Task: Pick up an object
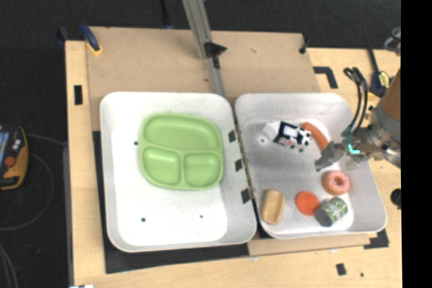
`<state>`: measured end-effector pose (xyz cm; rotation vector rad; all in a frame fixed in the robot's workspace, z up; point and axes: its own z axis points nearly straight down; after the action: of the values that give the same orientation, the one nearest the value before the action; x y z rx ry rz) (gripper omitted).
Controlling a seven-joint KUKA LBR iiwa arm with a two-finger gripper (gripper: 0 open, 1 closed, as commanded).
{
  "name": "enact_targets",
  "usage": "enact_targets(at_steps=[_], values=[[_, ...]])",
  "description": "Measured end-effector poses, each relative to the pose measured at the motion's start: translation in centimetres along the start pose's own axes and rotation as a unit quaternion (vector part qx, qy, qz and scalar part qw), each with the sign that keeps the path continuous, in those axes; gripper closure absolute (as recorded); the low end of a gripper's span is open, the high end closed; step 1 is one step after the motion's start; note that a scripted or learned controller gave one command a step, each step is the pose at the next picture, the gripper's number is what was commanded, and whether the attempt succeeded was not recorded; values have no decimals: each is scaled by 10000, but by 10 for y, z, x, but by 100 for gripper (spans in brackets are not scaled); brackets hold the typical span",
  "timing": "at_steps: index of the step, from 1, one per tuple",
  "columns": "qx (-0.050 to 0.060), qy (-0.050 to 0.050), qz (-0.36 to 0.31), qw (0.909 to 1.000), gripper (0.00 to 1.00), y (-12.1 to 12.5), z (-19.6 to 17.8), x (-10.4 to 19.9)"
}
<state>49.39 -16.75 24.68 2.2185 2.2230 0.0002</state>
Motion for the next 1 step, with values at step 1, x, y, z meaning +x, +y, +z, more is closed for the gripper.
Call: enact_targets(at_steps=[1], values=[[-6, -1, -1, 10000, 0, 0, 0, 0]])
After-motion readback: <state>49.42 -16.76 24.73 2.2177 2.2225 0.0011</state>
